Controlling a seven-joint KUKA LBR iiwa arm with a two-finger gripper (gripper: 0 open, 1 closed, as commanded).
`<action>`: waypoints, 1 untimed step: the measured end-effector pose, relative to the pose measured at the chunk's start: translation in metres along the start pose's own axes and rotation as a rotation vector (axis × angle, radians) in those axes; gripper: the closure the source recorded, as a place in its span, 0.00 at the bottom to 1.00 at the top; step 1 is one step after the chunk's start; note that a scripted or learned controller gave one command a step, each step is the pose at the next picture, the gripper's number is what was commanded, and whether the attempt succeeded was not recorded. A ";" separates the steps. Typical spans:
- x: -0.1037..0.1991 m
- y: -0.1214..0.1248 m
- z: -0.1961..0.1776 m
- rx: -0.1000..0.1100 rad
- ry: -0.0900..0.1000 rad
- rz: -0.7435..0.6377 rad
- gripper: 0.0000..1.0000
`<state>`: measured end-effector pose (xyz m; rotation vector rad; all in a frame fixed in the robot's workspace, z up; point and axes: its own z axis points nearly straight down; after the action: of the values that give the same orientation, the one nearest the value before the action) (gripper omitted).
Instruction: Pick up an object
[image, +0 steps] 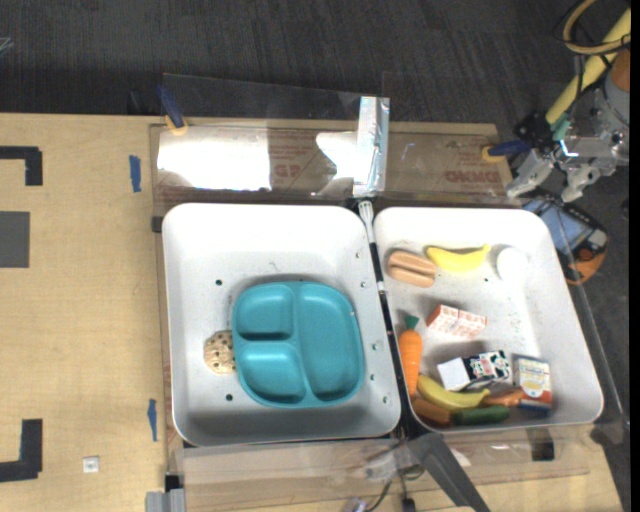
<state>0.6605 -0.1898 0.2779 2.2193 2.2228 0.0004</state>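
Lying in the right bin (560, 300), the candidate objects cluster in two groups. Along the far wall: a toy hot dog (410, 267) and, just beside it to the right, a yellow banana (457, 258), with a pale round item (511, 261) near the banana's end; too washed out to identify. Mid-bin sits a small red-and-white carton (457, 321). Along the left wall a toy carrot (410, 357) lies lengthwise. At the near edge: a second banana (450, 395), a black-and-white patterned carton (488, 366) with a white piece (453, 373) touching its left side, and a small juice-style box (532, 379) to the right. Green and orange items under this pile are too crowded to tell apart.

Left bin (190, 300) holds a teal divided plate (296, 342), three compartments, resting flat. A cookie (219, 351) lies touching the plate's left rim.

Gripper (560, 165) is up at the far right, outside and beyond the right bin's far corner, well apart from every object. Nothing visible in it; finger spacing cannot be told at this angle.
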 end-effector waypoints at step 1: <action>-0.007 -0.001 0.182 0.006 0.004 0.181 0.00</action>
<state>0.6594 -0.1968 0.0956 2.4163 2.0170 -0.0017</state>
